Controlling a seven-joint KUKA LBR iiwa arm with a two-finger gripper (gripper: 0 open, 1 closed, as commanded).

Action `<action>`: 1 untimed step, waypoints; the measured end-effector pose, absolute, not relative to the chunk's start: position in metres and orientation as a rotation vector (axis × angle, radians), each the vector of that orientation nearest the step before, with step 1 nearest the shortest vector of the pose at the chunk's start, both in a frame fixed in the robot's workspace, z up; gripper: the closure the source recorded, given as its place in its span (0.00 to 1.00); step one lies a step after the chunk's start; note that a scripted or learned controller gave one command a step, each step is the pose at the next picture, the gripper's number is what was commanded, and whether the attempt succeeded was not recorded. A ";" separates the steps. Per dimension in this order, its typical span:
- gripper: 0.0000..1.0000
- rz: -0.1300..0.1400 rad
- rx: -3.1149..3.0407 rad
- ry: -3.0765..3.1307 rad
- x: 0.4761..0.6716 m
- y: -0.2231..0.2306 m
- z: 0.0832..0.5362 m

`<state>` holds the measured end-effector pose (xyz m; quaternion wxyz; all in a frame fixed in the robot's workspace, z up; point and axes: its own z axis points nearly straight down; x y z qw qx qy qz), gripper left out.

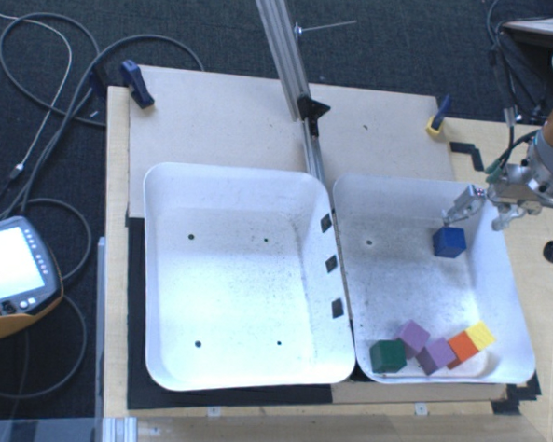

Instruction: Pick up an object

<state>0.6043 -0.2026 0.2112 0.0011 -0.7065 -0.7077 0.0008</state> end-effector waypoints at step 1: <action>0.00 -0.006 -2.215 -2.230 0.613 -0.153 0.228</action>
